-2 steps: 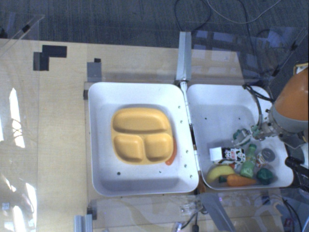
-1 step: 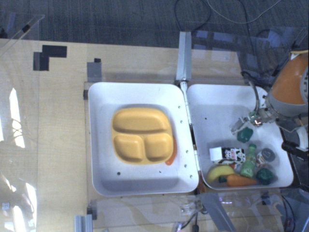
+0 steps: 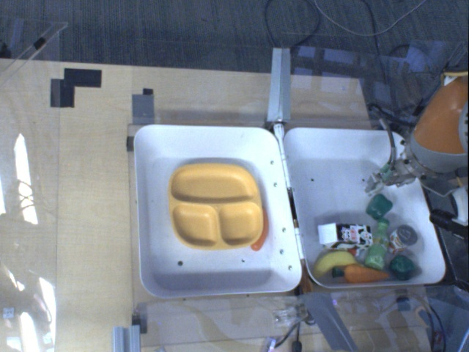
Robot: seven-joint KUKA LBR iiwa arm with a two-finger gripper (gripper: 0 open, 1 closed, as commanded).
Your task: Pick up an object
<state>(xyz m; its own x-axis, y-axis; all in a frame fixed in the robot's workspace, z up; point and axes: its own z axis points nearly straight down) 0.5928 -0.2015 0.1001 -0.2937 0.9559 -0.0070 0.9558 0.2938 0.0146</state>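
Observation:
My gripper (image 3: 387, 174) hangs over the right side of the right bin (image 3: 330, 160), below the arm's orange band (image 3: 443, 116). Just beneath and in front of it lies a dark green block (image 3: 379, 206), apart from the gripper. Along the bin's front lie a white box with a cow pattern (image 3: 346, 234), a yellow banana (image 3: 333, 259), an orange carrot (image 3: 364, 273), a light green bottle (image 3: 377, 249), a round metal can (image 3: 404, 235) and a dark green piece (image 3: 403, 267). Nothing shows held in the gripper.
The left bin (image 3: 154, 196) holds a yellow divided tray (image 3: 216, 204) with a small orange-red piece (image 3: 258, 241) at its front right corner. A metal rail (image 3: 279, 86) stands behind the seam between the bins. Black cables (image 3: 344, 9) loop on the floor behind.

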